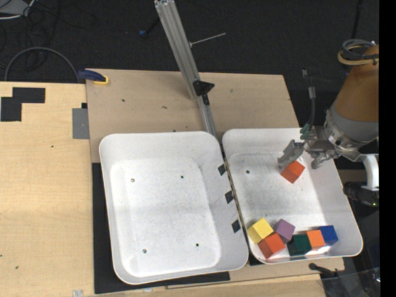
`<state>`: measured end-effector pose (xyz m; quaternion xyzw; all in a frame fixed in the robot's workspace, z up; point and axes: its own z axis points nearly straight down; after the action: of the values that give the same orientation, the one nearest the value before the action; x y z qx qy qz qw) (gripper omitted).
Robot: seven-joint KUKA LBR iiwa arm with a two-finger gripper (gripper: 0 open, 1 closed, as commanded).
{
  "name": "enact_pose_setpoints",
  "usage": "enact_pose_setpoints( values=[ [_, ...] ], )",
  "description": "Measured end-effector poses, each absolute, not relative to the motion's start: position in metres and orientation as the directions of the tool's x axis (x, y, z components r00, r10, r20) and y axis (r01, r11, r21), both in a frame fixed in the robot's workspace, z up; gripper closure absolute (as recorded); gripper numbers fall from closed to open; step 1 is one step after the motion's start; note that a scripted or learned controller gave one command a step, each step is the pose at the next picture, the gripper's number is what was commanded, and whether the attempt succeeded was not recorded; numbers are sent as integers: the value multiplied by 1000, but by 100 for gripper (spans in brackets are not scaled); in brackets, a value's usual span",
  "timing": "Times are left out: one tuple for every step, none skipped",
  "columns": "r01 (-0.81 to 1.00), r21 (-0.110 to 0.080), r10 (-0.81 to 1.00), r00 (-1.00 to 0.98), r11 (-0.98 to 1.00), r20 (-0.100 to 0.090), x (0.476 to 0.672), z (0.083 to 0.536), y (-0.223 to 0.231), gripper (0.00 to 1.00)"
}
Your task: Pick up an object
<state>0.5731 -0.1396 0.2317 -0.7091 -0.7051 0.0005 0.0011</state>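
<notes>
view: fixed camera above bench, looking down at a slant
my arm: grey with orange band (359,91), reaching in from the right over the right bin
my gripper (304,156): above the far-right part of the right bin, fingers pointing left and down
jaws: spread around a small orange-red cube (293,171); one grey finger (288,154) to its far-left, the other on its right; cube sits between them at the tips, tilted on a corner
grip: looks like I'm grasping the cube, contact on both sides can't be confirmed
cube height: can't tell if it's off the bin floor
right shallow white bin (260,153): holds the cube and a cluster in the near corner
cluster: yellow cube (261,229), red-orange cube (271,245), purple cube (284,229), dark green cube (299,244), orange cube (316,237), blue cube (328,234); packed close, touching or nearly so, along the near wall
left shallow white bin (124,147): beside the right bin, black clips (228,196) along the seam
aluminium rail (182,51): runs from far centre down to the seam between the bins
bench (37,184): light wood, to the left
</notes>
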Motion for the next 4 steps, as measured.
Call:
enact_pose_setpoints(
  values=[
    [1000,-3,1000,9,-9,1,573,241,-141,100],
    [1000,-8,1000,-7,7,4,585,189,-60,100],
    [1000,-6,1000,1,-1,1,585,201,-65,100],
    [1000,2,1000,-6,6,3,611,239,8,100]
  ],
)
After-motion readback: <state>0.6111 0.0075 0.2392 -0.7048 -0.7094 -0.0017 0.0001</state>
